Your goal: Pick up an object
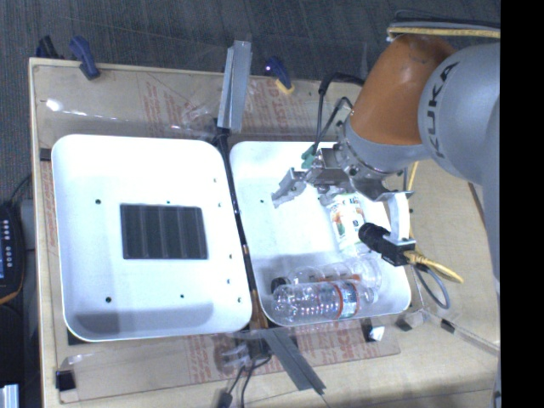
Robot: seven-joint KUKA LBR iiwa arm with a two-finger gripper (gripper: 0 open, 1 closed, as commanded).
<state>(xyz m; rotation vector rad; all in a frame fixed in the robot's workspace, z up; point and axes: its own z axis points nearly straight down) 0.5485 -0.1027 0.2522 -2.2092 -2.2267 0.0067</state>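
A clear plastic bottle (323, 299) with a red-brown label band lies on its side along the front wall of the right bin (255, 228). A second, whitish bottle (344, 219) with a printed label lies further back, near the bin's right side, partly under the arm's wrist. My gripper (289, 187) hangs over the middle of the right bin, up and to the left of the whitish bottle and well behind the clear one. I see nothing held in it.
The left bin (85, 185) holds a dark ribbed rectangular panel (163, 231). A grey metal bar (234, 83) stands at the back between the bins. A black connector with a yellow cable (387, 245) hangs off the wrist over the right bin's edge.
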